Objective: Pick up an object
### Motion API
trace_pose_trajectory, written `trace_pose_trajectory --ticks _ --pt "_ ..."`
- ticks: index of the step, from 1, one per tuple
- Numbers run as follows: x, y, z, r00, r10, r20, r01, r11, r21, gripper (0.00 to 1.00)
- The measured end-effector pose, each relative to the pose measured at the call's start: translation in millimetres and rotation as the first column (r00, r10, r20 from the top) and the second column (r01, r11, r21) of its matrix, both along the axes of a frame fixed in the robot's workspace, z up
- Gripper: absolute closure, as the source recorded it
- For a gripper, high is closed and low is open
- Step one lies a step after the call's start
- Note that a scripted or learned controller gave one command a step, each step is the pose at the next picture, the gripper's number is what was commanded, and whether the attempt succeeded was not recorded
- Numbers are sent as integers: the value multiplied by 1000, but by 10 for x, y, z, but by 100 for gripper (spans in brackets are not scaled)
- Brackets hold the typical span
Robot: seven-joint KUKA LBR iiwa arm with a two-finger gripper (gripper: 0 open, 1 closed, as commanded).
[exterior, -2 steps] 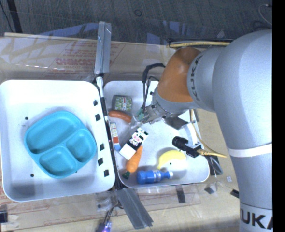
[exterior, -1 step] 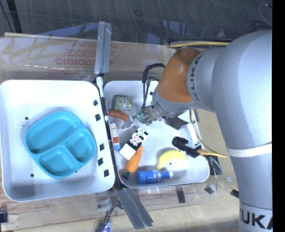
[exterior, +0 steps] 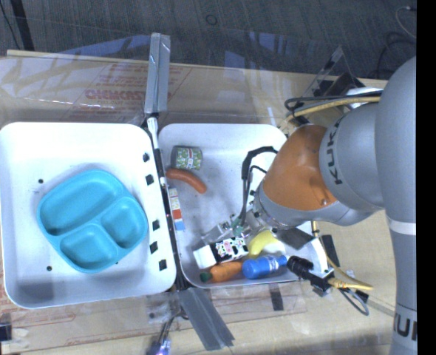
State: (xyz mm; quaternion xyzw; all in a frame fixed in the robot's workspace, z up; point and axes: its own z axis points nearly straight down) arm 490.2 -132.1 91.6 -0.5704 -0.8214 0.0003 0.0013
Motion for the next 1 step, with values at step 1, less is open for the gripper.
trace_pose_trajectory --ticks 1 --pt "1126 25 4 994 -107 1 107 994 -1 0"
